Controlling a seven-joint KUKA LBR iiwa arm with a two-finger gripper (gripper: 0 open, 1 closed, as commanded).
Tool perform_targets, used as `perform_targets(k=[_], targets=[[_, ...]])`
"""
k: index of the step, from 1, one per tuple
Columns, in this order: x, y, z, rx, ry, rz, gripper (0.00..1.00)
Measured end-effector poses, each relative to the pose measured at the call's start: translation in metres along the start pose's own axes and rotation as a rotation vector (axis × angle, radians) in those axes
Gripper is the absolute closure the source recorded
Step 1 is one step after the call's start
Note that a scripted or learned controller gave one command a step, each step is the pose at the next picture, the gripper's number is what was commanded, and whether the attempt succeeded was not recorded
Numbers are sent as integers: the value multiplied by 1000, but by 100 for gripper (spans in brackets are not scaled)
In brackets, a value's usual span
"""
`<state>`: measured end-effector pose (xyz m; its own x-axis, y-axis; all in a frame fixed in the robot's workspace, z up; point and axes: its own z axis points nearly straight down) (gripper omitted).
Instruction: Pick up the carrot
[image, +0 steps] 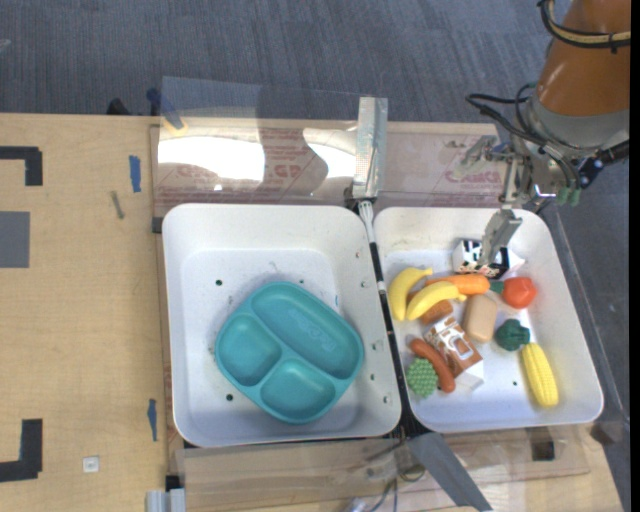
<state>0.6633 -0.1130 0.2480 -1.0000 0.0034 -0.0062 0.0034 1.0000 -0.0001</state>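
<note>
Pincer hangs above the right bin's far half, just behind the carrot; its spread cannot be told. Carrot lies near the bin's middle, touching the bananas, with the tomato just beside it. Judged crowding: a clean descent risks catching neighbours. Corn lies toward the bin's near corner.

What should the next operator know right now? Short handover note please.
Gripper: low over the right bin's far side, just above the carrot; finger state unclear.
Carrot: in the right bin, lying against the bananas, a tomato to its right.
Left bin: teal tray.
Done: arm over the carrot.
Left: grasp and lift.
</note>
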Motion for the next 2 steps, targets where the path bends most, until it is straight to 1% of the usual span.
perform_targets(k=[1,2], targets=[[31,13,105,-1,9,231,0],[59,0,135,-7,-25,351,0]])
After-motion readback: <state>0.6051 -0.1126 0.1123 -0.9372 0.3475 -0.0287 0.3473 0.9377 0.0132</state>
